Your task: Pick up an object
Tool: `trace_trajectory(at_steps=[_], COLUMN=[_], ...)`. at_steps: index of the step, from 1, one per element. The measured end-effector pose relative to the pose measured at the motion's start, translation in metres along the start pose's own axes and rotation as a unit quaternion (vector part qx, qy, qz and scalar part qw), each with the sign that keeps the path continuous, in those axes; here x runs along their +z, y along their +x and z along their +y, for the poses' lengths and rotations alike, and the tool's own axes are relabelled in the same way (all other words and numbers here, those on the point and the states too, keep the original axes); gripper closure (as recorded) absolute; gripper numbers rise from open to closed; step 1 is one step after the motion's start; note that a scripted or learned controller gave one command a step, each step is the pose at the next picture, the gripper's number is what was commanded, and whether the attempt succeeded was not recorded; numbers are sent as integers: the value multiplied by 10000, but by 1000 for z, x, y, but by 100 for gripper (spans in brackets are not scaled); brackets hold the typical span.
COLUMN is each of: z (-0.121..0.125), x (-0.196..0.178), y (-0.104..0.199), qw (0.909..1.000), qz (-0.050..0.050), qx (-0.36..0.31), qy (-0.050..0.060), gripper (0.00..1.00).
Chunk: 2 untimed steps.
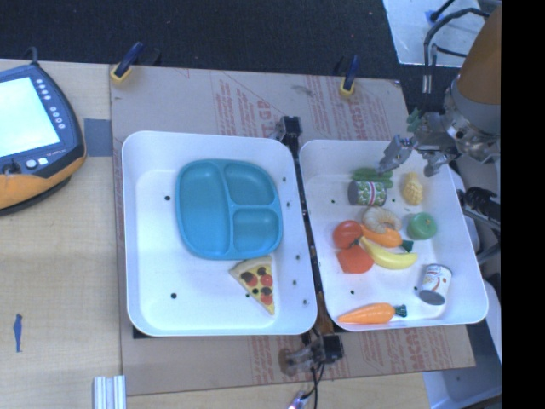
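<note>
Wooden bench top under a cardboard sheet, bearing two shallow white bins. Right bin [477,301]: toy foods clustered just below and left of the gripper [415,153], whose fingers are spread wide and hold nothing. Nearest, directly beneath its left finger, lies a green-labelled can [368,192] on its side; a small yellow corn piece [412,190] sits just below the gripper. Farther off: green round piece [421,225], tomato [347,233], banana [390,256], white can [434,283], and carrot [368,314] at the bin's near edge. Left bin [149,254], well apart: blue divided plate [228,209], pizza slice [257,281]. Handheld pendant [34,143] at far left.
</note>
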State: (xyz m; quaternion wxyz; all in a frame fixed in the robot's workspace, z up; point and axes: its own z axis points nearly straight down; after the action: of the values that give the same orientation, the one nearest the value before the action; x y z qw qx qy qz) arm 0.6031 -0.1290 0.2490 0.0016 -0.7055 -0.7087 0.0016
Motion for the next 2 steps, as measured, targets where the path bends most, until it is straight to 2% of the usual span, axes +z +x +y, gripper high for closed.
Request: trace_trajectory(at_steps=[1, 2], z=[-36, -35], x=[146, 134], y=[3, 1], qw=[10000, 10000], qz=[1, -14], qx=[-6, -26], qy=[20, 17], gripper=[0, 100])
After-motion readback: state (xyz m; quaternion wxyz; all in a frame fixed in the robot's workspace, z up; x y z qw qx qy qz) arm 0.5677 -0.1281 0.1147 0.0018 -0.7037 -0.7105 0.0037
